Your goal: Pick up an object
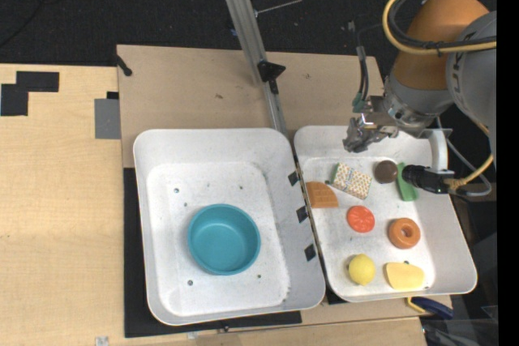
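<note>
From the overhead camera, the hand (358,137) hangs over the far-left corner of the right bin (454,271), above bare white floor with nothing between its tips. How far it is spread I cannot tell; the tips are a small dark cluster at this angle.

So this reads as the approach step: nothing picked yet, a target not yet committed to.

The candidates all lie in that right bin. Nearest is a patterned block (352,180), just toward the camera from the hand, with an orange wedge (321,195) beside it hard against the bin's left wall. A brown ball (385,171) and a green piece (405,183) sit to the right, near a black fitting on the arm. Further forward lie a red tomato-like piece (361,219), a donut (404,233), a lemon (362,269) and a yellow wedge (404,275).

The next move, I'd judge, is a short slide toward the camera, then straight down on the block. The wedge is poorly placed, with the wall crowding one finger. The middle of the bin offers more room.

The left bin (162,150) holds a teal bowl (225,238), with open floor around it.
</note>
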